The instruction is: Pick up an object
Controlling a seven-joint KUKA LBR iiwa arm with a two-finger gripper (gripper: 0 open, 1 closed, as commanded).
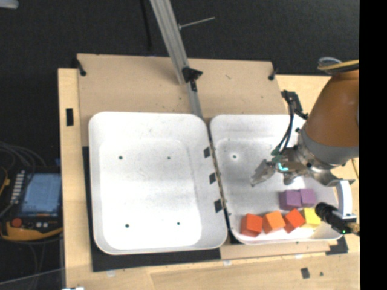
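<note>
Several blocks lie at the near edge of the right bin [242, 132]: a red-orange block [251, 224], an orange block [274, 221], a red block [294, 219], a yellow block [312, 215] and a purple block [298, 197] just behind them. My gripper [273, 171] hangs over the middle of the right bin, behind and to the left of the purple block. Its fingers [262, 173] stand apart with nothing between them.
The left bin [151, 180] lies beside the right one, joined by a hinge strip [214, 177]. A slanted metal pole [172, 32] rises behind the bins. The arm's orange band [338, 110] looms over the right bin's far right side.
</note>
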